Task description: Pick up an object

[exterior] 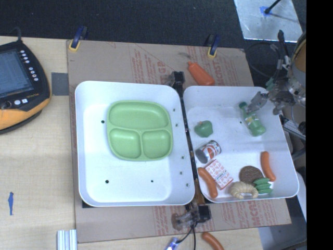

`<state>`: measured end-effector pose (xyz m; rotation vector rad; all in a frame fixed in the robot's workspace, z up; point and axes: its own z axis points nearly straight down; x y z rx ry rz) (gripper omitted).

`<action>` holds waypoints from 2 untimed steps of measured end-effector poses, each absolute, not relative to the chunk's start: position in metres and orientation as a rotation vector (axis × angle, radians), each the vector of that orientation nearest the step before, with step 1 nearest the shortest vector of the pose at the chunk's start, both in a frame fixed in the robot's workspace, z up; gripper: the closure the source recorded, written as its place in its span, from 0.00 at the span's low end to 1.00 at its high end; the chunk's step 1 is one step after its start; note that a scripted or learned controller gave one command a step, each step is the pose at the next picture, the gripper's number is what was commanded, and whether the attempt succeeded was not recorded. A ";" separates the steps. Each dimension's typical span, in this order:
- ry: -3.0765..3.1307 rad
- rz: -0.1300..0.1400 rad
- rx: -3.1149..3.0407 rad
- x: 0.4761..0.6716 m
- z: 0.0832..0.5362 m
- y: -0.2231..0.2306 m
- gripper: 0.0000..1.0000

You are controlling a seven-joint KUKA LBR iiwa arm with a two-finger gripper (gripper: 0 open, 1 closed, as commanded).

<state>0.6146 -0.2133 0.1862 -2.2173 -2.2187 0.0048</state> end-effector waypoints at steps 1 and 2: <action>-2.225 0.005 -2.214 0.656 0.117 -0.211 0.00; -2.227 0.005 -2.213 0.544 0.179 -0.141 0.00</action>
